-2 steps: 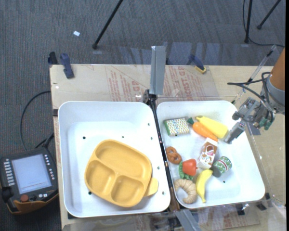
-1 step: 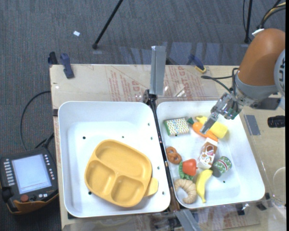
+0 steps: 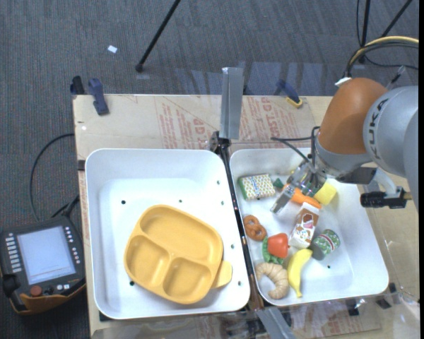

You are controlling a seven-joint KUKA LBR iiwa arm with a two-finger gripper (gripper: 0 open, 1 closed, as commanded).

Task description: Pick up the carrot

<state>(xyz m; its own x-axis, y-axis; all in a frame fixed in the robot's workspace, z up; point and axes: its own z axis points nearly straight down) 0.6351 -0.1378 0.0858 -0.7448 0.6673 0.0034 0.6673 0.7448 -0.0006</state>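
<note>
Pincer (image 3: 291, 193) is lowered into the right bin (image 3: 360, 260), fingers spread, not yet closed. Carrot (image 3: 305, 200) is seen just beside the tips, wedged between yellow block (image 3: 326, 193) and carton (image 3: 305, 226). Likely light, rigid, slick plastic; best gripped across mid-body. Arm is angled in from the right, wrist tilted down-left.

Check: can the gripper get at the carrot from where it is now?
Probably yes. The gripper is already down in the right bin, right at the carrot. The yellow block and small carton crowd it, so a clean grasp isn't certain.
</note>
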